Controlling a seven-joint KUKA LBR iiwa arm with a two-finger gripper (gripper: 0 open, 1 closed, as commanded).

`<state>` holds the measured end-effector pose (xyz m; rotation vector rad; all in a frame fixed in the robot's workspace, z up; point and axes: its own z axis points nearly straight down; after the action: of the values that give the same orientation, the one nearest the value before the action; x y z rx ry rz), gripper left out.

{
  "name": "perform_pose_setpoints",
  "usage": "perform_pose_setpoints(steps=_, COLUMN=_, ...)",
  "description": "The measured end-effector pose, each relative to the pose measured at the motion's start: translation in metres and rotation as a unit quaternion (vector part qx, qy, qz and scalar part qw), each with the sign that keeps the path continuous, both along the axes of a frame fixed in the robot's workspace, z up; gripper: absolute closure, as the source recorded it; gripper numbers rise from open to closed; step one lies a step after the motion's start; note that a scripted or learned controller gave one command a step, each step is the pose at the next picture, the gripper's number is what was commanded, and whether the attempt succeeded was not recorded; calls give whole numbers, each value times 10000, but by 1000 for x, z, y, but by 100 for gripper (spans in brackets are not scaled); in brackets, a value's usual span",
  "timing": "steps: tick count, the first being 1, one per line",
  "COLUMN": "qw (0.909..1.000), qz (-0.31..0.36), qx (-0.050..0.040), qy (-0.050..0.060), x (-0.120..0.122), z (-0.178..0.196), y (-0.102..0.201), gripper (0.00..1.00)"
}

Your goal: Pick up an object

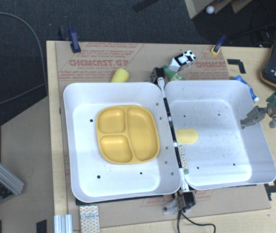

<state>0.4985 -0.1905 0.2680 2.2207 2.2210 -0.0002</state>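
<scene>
A small yellow rounded object [186, 136] lies in the right bin [225, 174], against its left wall. A yellow three-compartment plate [127, 133] sits in the middle of the left bin [79, 174]. My gripper [260, 122] hangs over the right bin's right rim, far to the right of the yellow object. It is open, with nothing between its grey fingers [249, 119].
On the cardboard behind the bins lie a yellow cylinder [120, 75] and a black-and-white item [184, 58]. Clamps [73, 39] grip the board's far edge. A blue piece [245, 86] sits at the right bin's far right corner.
</scene>
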Motion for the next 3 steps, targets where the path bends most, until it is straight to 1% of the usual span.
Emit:
perform_pose_setpoints(steps=1, qw=10000, qz=2, qx=8, qy=10, x=21, z=-111, y=51, gripper=0)
perform_pose_setpoints(steps=2, qw=10000, qz=4, qx=2, qy=-2, x=63, z=-158, y=96, gripper=0)
perform_pose_setpoints(steps=3, qw=10000, qz=-2, qx=7, qy=6, x=50, z=-183, y=98, gripper=0)
